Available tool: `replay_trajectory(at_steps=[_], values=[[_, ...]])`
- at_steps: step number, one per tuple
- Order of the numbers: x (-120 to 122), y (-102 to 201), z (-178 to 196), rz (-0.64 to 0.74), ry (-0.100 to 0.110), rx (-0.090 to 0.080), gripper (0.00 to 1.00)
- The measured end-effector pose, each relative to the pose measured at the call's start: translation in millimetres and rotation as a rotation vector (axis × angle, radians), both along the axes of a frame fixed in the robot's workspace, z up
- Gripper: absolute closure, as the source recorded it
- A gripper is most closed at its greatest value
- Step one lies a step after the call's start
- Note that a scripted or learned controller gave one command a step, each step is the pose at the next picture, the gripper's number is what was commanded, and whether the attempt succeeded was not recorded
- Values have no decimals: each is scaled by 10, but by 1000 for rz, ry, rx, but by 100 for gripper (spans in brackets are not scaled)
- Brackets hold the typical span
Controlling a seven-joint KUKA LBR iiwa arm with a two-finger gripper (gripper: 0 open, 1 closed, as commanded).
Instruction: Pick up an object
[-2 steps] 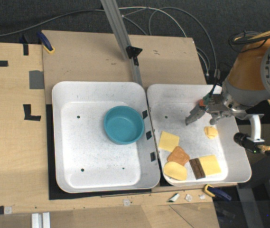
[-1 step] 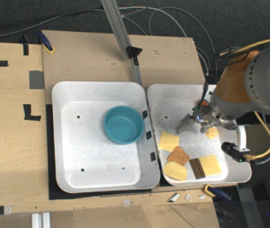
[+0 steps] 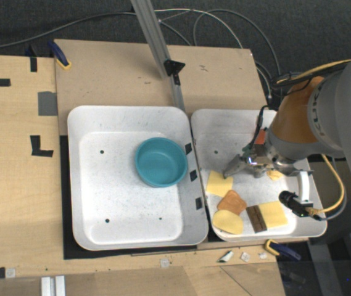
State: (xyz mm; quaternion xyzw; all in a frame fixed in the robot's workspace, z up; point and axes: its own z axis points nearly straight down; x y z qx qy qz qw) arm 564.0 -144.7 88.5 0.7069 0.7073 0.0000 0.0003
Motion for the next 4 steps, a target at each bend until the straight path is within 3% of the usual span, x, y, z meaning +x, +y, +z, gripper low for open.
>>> replay_trajectory(at_steps=[1,3,4], values=[[0,5,107,2,1,0,100],[25,-3,1192,1,-3,-1,100],[98,601,1298,7,0,3,100]])
